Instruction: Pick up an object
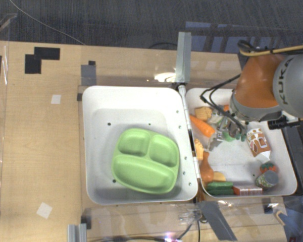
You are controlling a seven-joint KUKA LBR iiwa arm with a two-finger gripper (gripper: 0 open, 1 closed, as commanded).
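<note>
My gripper (223, 134) hangs over the upper left part of the right bin (285, 178), under the grey arm and its orange band. An orange carrot (202, 126) lies just left of it, and a pale corn-like piece (204, 113) sits above that. A small carton with brown print (257, 141) rests to the gripper's right. Along the bin's lower edge lie a green cucumber-like piece (220, 188), a red bar (248, 190), an orange pear-shaped piece (206, 171) and a dark round can (268, 176). Nothing shows between the fingers.
The left bin (98, 110) holds a green divided plate (146, 160). A metal post (183, 57) stands at the back between the bins. Bare wooden bench (35, 150) stretches to the left.
</note>
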